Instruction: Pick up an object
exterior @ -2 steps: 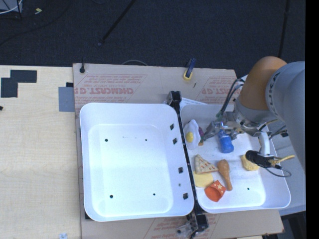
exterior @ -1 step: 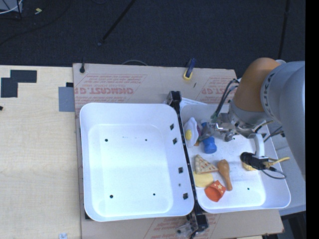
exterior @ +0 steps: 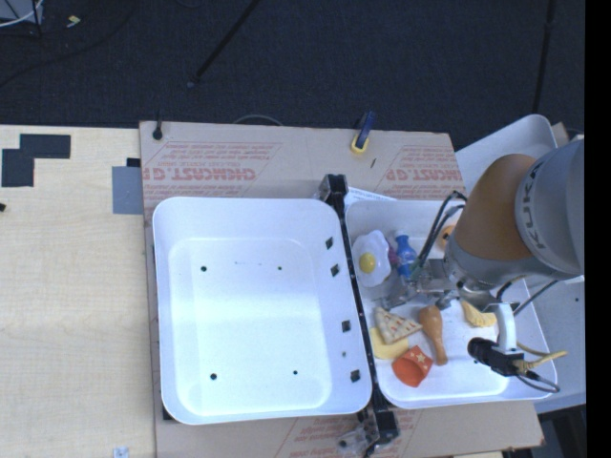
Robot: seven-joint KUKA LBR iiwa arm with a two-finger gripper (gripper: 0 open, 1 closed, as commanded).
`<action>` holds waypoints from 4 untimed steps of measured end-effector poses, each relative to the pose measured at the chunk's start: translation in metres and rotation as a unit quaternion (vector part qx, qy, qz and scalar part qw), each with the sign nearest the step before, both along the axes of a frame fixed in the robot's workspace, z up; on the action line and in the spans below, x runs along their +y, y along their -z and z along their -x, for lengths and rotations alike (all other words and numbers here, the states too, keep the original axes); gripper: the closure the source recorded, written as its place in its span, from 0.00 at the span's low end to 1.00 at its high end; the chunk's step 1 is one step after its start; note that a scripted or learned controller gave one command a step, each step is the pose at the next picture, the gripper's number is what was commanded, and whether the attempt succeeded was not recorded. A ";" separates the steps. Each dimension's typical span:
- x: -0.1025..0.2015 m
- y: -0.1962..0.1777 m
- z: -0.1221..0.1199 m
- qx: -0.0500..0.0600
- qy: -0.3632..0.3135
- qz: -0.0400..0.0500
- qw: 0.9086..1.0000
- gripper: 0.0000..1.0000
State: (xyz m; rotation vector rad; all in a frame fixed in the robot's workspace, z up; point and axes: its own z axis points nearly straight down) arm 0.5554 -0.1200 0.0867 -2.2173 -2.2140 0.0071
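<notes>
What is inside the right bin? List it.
The right bin holds a fried egg toy, a blue piece, a sandwich wedge, a drumstick, a red piece and yellow pieces. The arm covers the far right corner.

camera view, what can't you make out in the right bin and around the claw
- Claw: too small and dark against clutter to tell its state.
- Right bin: far right side hidden under the arm.
- Yellow piece: partly covered by the arm.
- Blue object: too small to identify.
</notes>
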 end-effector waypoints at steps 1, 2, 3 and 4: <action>0.007 0.000 -0.049 -0.001 -0.002 0.000 1.000 0.00; 0.005 -0.009 -0.046 0.002 0.001 -0.001 1.000 1.00; 0.086 -0.107 -0.091 -0.009 -0.004 0.000 1.000 1.00; 0.160 -0.125 -0.089 -0.004 -0.004 -0.001 1.000 1.00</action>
